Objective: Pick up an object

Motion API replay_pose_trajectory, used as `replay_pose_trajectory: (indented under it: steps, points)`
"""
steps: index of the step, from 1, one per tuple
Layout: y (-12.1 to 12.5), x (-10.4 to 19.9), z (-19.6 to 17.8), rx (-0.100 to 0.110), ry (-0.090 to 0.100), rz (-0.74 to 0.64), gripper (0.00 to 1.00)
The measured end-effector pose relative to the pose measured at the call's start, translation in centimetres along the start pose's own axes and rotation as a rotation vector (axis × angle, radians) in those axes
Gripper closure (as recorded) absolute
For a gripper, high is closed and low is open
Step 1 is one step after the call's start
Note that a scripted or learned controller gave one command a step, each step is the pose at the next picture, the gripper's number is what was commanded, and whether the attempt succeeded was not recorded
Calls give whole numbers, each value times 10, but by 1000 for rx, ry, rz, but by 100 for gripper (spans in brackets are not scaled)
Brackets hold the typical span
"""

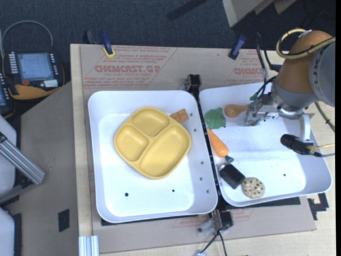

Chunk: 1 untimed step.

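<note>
**Gripper low over the right bin's far side**

The arm (298, 73) reaches in from the right, and the gripper (254, 114) sits down in the right bin (277, 169), just beside a tan piece (233, 110). Whether the pincer is apart or together cannot be told. A green piece (214, 118), carrot (218, 143), black block (232, 175) and cookie (252, 187) line that bin's left side. The left bin (106, 185) carries a yellow 3-part plate (152, 142) with a brown block (180, 116) at its edge.
</note>
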State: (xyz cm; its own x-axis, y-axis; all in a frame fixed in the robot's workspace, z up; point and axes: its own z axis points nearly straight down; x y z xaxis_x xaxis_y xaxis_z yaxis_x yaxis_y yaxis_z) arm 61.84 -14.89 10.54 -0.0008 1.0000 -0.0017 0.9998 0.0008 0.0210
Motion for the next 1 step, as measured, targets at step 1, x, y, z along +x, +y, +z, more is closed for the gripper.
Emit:
replay_pose_trajectory:
  steps: [1]
  points:
    - [9,-7,-58,15,-1,0,100]
